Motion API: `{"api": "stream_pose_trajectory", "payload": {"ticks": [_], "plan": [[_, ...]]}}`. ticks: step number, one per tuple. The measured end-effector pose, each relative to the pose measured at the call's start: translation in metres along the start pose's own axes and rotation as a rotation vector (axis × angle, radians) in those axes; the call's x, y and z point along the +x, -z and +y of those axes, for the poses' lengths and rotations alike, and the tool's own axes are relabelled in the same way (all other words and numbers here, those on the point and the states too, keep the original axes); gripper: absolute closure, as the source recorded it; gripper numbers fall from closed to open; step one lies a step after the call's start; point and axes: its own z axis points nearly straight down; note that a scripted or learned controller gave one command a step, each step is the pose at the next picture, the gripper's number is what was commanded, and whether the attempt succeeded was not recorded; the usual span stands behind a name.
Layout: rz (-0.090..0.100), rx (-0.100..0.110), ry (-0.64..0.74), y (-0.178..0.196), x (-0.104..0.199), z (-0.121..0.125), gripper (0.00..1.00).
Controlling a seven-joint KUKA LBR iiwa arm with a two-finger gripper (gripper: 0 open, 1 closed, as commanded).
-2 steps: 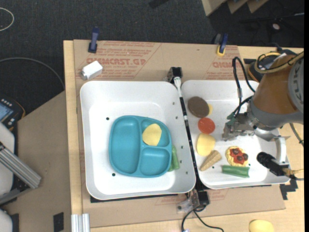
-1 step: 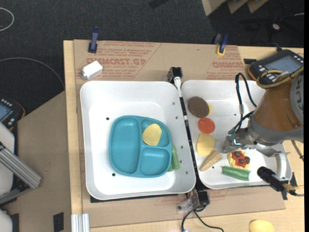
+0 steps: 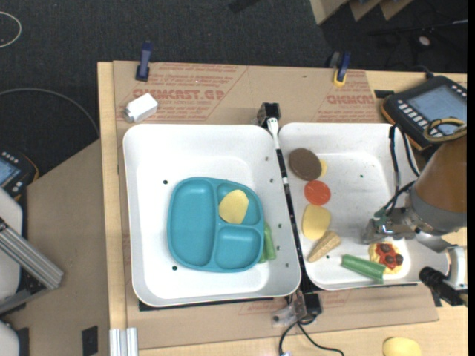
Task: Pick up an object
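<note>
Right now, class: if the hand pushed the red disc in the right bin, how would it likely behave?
The red disc looks flat and round, so it would probably slide, not tip. It seems small, likely light. Nudged sideways, it might bump the brown piece beside it.

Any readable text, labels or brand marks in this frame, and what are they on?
"MCAST.G": red print on the cardboard sheet behind the left bin; the letters before and after it are too blurred to read.
Red print on the cardboard behind the right bin: too blurred to read.
Handheld pendant, screen and buttons: too small to read.
</note>
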Motion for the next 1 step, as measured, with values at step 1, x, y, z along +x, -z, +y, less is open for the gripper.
{"api": "stream_pose_trajectory", "payload": {"ticks": [1], "plan": [[-0.006,-0.008,0.005,0.0007,-0.0427,0.0617,1.0]]}}
